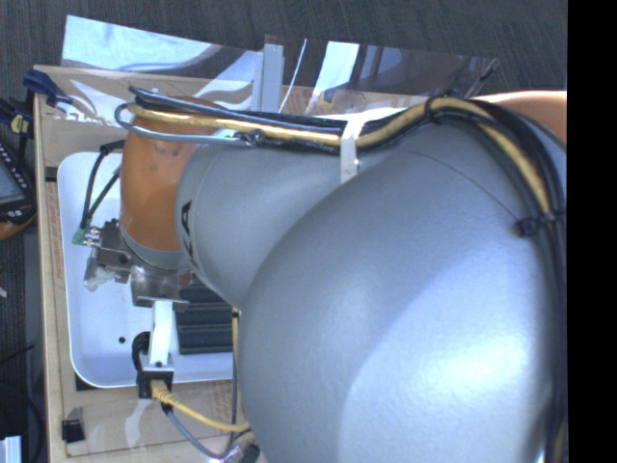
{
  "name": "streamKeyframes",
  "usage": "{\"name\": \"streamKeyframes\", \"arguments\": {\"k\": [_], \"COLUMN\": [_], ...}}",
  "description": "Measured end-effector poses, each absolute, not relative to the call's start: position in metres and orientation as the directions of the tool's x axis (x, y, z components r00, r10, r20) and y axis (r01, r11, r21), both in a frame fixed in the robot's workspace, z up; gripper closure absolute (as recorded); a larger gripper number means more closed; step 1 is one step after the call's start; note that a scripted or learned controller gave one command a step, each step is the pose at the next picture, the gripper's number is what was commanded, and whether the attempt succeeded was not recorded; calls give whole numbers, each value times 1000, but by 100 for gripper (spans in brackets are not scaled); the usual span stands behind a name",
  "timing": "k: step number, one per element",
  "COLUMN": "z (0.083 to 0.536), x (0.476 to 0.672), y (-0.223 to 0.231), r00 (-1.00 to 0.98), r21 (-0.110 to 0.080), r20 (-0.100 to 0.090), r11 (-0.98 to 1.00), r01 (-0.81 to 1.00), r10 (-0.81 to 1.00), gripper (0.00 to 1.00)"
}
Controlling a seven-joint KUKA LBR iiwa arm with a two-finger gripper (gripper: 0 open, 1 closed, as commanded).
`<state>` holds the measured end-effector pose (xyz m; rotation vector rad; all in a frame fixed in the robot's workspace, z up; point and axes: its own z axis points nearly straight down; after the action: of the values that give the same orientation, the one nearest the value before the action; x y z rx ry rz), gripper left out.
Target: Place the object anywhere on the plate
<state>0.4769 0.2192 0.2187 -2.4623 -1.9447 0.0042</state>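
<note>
Leaning way over, wasn't it?

— Yes. The big grey arm (405, 297) came in from the right and stood right under the camera, so it covered most of the bench (96, 422).

— Why was it bent like that?

— I think it had to reach down into the white bin (69, 249) on the left. The orange band (149, 191) sat over that bin, and the gripper (145, 292) hung just under the band, close to the bin floor.

— Was the gripper open or closed?

— I could not tell. The end of it was a jumble of little parts, and the arm hid the rest.

— Did it hold the object?

— I could not tell that either. I saw nothing I could call the object, and I could not say where it lay. The plate was the same. The arm hid a lot of that bin, so both may have been behind it. That is just my guess.

— What were the long wires (289, 133) for?

— They ran along the top of the arm and were tied on with a white strap (348, 148). I think that kept them from dropping into the bin.

— So how far along was the job?

— I really could not say.
</note>
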Motion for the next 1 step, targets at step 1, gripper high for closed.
{"name": "streamKeyframes", "arguments": {"k": [1], "z": [302], "x": [476], "y": [219], "r00": [34], "r21": [-2], "r20": [1], "r11": [-34], "r01": [999], "r10": [999], "gripper": [0]}}
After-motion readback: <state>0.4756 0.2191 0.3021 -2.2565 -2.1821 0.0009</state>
